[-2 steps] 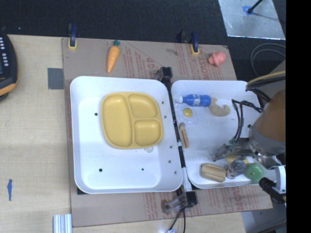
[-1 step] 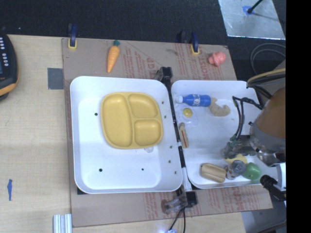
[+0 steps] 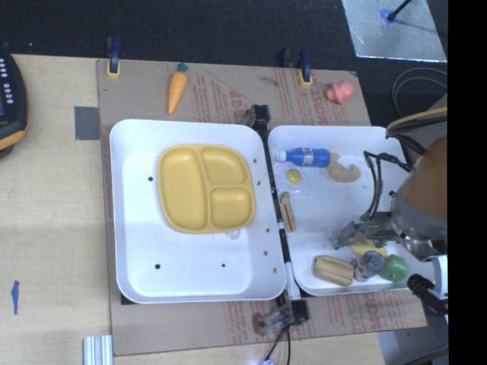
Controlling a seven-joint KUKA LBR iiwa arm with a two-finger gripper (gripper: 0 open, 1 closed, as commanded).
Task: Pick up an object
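My gripper [image 3: 356, 240] is low in the right bin [image 3: 323, 204], near its front right part, and stands open with nothing seen between its fingers. Just under and in front of it lie a small yellow piece [image 3: 364, 248], a grey round object [image 3: 372, 263], a green object [image 3: 394, 268] and a tan wooden cylinder [image 3: 333, 270]. Further back in the same bin are a blue bottle [image 3: 306, 157], a small yellow ball [image 3: 294, 177], a beige curved piece [image 3: 345, 172] and a brown stick [image 3: 287, 211] along the left wall.
The left bin [image 3: 137, 265] holds a yellow divided plate [image 3: 205, 187]. Behind the bins, on the cardboard, lie a toy carrot [image 3: 176, 88] and a pink object [image 3: 340, 91]. A black cable [image 3: 374, 181] loops over the right bin's right side.
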